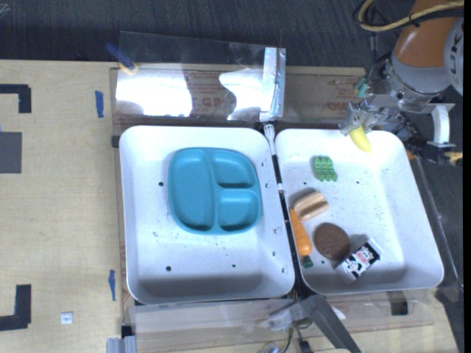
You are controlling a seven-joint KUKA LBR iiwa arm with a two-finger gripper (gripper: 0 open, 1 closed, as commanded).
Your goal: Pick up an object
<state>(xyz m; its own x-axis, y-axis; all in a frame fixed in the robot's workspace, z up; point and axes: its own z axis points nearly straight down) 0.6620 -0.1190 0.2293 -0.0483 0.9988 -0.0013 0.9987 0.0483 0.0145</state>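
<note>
The tool [358, 126] is hanging over the far corner of the right bin [423, 219], and a small yellow banana-shaped piece [360, 139] is sitting between its fingers, which are closing narrowly on it. Nothing is crowding that corner. Nearer the middle of the same bin, a green ridged piece [324, 168] is lying apart, while a tan bun [310, 204], an orange carrot [301, 235], a brown disc [331, 241] and a black-and-white carton [359, 260] are clustering close together. The left bin [140, 197] is holding a blue divided tray [215, 190]. Both bins are resting on a pale wooden table [55, 197], with dark floor showing beyond.
</note>
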